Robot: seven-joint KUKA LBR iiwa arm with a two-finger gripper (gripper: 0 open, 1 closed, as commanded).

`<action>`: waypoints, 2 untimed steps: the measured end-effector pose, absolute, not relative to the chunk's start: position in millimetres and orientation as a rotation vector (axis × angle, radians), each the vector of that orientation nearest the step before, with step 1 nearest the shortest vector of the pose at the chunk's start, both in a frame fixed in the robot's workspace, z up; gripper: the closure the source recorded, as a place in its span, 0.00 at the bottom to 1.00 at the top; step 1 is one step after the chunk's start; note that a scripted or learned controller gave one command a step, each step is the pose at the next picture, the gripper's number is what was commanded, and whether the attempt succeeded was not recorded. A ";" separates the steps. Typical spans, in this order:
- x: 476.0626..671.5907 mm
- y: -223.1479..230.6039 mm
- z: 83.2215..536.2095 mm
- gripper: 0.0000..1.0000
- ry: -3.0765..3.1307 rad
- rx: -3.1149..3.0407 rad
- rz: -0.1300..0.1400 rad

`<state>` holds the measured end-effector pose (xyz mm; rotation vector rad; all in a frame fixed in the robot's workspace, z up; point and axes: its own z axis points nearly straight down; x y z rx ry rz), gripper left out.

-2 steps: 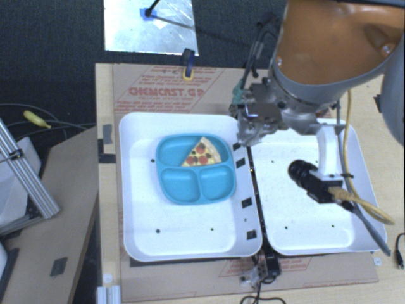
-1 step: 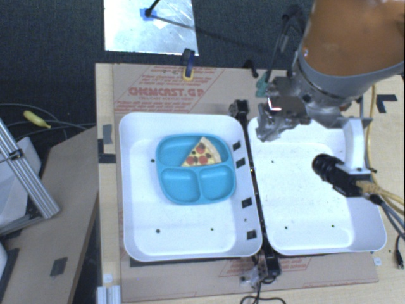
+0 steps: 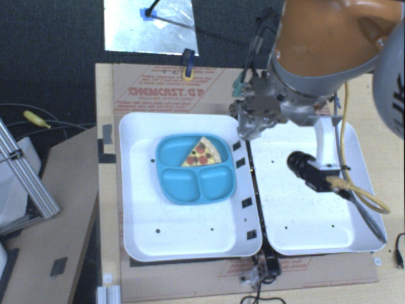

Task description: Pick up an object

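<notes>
Hanging over the bins' shared edge, the gripper (image 3: 248, 132) is near the pizza slice (image 3: 204, 152) in the blue divided plate (image 3: 193, 185); whether it is spread or pressed together is not visible.

Red print on the cardboard sheet (image 3: 166, 84) under the bins — "CHEMCAST GP".

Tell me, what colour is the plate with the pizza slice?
The divided plate is light blue, seen in the camera view, in the left bin.

Even, fairly bright overhead light, soft shadows. Glare on the foil sheet (image 3: 150, 14) top left; white bins (image 3: 190, 233) near blown out. Arm (image 3: 335, 30) close to lens, blurred. Overall slightly soft, grainy.
</notes>
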<state>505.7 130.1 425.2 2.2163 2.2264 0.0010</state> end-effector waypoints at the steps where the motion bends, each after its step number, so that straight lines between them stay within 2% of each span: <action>1: 486.0 112.4 411.8 1.00 2.221 2.221 0.001; 2: 487.3 39.2 422.9 1.00 2.211 2.225 0.004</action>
